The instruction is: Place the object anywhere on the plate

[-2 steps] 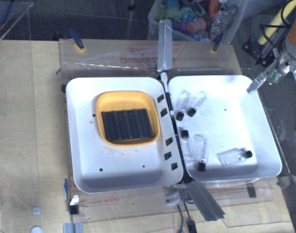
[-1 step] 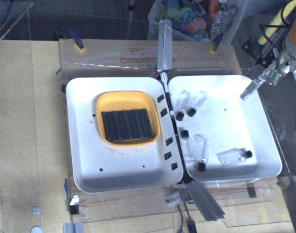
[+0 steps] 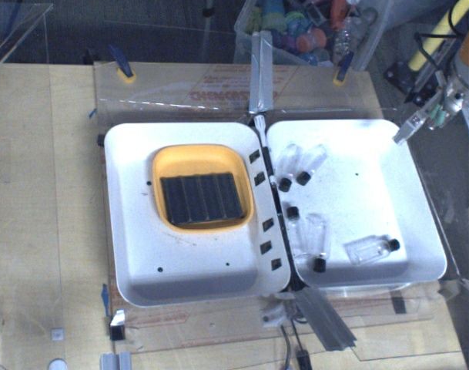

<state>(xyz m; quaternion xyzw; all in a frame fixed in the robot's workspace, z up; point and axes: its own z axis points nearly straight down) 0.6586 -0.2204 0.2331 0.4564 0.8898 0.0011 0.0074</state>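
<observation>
A yellow squarish plate [image 3: 197, 155] lies in the left bin [image 3: 134, 230]. A dark ridged rectangular piece [image 3: 202, 197] rests flat in the plate's middle. Several small clear bottles with black caps lie in the right bin [image 3: 373, 183]: two near its back left [image 3: 293, 160] [image 3: 314, 159], one at the front centre [image 3: 316, 233] and one lying on its side at the front right [image 3: 366, 248]. My gripper [image 3: 420, 122] hangs beyond the back right corner of the right bin, above the bench and away from every bottle. Nothing shows in it.
A divider with black clips [image 3: 266, 206] separates the two bins. A clear tub of colourful toys [image 3: 311, 10] stands behind the bins. A metal bar [image 3: 259, 68] runs back from the divider, and blue clamps [image 3: 125, 69] sit on the rear board.
</observation>
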